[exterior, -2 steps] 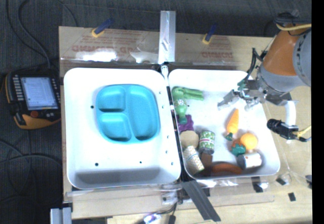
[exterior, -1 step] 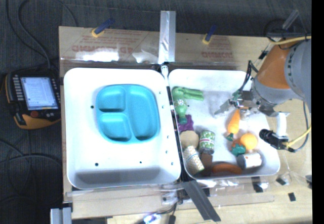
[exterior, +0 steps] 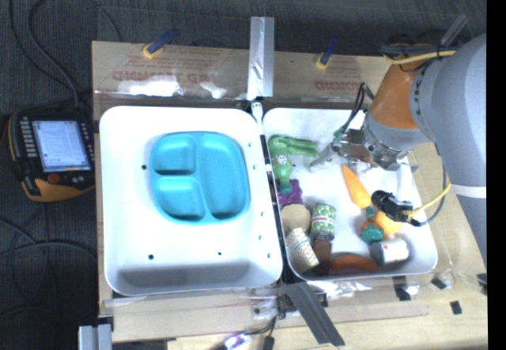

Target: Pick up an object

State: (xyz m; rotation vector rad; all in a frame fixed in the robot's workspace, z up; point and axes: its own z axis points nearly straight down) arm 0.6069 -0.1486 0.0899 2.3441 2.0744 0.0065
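The bench point(exterior: 111, 56) has a brown, board-like top, and 2 shallow white bins sit on it side by side, their inner rims touching along the middle. The left bin point(exterior: 126, 261) takes up the wider share of the top, while the right bin point(exterior: 419, 257) lies beneath the arm. A clear plastic sheet point(exterior: 182, 76) is spread along the far edge (held by 2 yellow-and-blue clamps point(exterior: 160, 43)), crossed by a silver tape strip point(exterior: 260, 56).

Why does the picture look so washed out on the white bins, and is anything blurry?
In the camera view, bright overhead light overexposes the left bin and right bin, so their walls lose detail; glare streaks the plastic sheet behind them; the blue tray stays clear; the grey arm looks soft at the right.
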